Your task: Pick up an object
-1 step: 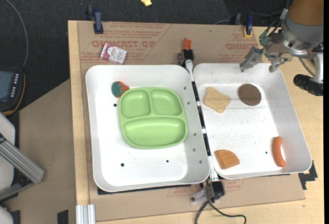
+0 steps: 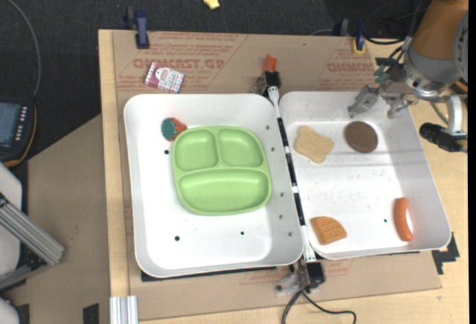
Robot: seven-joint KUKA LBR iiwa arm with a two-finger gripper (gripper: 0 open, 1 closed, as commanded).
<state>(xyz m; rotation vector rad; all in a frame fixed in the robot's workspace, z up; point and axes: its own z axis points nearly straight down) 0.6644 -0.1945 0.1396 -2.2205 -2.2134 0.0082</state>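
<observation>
- Brown disc [image 2: 361,137], dark and round like a cookie, lies flat in the right bin [image 2: 416,166], just below the gripper [image 2: 380,101] and a little to its left; it is the nearest thing to pick, so I'd judge it the likely target.
- The gripper hangs over the far edge of that bin with its fingers spread apart and nothing between them. Spread like that, it looks set up for a descent rather than carrying anything.
- The arm [image 2: 439,33] comes in from the right, grey wrist under an orange band, tilted down toward the bin.
- Bread slice [image 2: 313,144], tan and flat, sits further left of the gripper, near the disc but apart from it, so closing on the disc should not catch it.
- Well below the gripper, at the bin's near side, lie an orange wedge [image 2: 327,229] and a sausage [image 2: 404,219], spread out, each with room around it.
- Far to the gripper's left, the other bin [image 2: 149,189] holds a green divided plate [image 2: 220,169] with a small red-and-green toy [image 2: 173,128] touching its corner.
- Both bins sit side by side on a cardboard-covered counter [image 2: 223,51], clamped at the back edge, presumably to keep them from shifting.
- The disc is thin and flat on the bin floor, which I'd guess makes it awkward to pinch.
</observation>
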